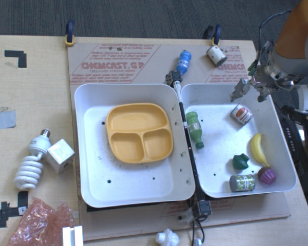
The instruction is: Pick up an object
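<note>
My gripper (251,90) hangs over the far right part of the right bin (215,188), its fingers spread and nothing between them. Just below it lies a small red and white can (242,115). A green bottle (194,129) rests along the bin's left wall. A yellow banana (258,148) lies near the right wall, with a dark green toy (240,161), a purple fruit (267,176) and a green-labelled can (242,183) at the front. The left bin (92,183) holds a yellow divided plate (139,132).
Behind the bins on the board lie a blue bottle (183,62) and a small cream cylinder (216,55). Left of the bins sit a spiral light bulb (32,164), a white cube (61,155) and a pink crumpled bag (41,224).
</note>
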Robot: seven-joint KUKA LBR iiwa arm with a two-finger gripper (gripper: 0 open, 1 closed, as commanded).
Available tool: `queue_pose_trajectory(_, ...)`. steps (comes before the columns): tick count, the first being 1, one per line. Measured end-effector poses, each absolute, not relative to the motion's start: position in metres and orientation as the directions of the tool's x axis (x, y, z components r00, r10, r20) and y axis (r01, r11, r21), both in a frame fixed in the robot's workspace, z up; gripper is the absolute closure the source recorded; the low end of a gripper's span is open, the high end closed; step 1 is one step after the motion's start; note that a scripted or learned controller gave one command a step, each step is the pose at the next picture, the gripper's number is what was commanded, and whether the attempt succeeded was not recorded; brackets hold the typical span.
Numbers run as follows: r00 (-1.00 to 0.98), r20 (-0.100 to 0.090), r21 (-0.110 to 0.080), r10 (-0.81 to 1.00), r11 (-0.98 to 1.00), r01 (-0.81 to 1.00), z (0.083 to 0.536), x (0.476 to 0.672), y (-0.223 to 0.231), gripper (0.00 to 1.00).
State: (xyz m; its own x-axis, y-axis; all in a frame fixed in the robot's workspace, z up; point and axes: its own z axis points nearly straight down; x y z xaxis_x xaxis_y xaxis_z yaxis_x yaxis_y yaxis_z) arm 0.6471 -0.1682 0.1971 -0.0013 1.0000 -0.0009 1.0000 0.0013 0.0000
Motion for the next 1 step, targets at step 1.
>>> queue_pose_trajectory(1, 0.002, 0.000, 0.000, 1.000, -0.002, 1.000, 0.0924, 0.5942, -0.1319, 0.00)
